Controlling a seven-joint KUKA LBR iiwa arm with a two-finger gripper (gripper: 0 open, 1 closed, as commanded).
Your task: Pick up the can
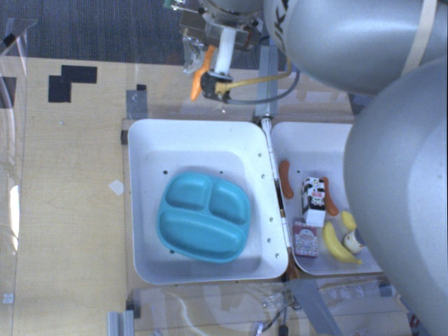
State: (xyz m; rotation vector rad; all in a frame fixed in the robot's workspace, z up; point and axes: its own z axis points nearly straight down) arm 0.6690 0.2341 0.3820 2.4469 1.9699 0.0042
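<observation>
Although the arm covers much of the right bin, the thing most like a can shows there: a small pink-labelled piece at the bin's near end, close to the wall shared with the left bin. It lies just beside a banana and touches or nearly touches a cow-patterned carton on its far side.

The tool hangs past the far rim of the left bin, over the table. Whether it is spread or pressed together cannot be told. An orange thing sits right at it, and whether it is pinched there is unclear.

From the tool the can lies well apart, toward the view's lower right, across the left bin's far corner and the dividing wall. Its label looks slightly longer along the far-to-near line, so a grip across the shorter width seems likelier to seat. The neighbours crowding it look like the main risk.
</observation>
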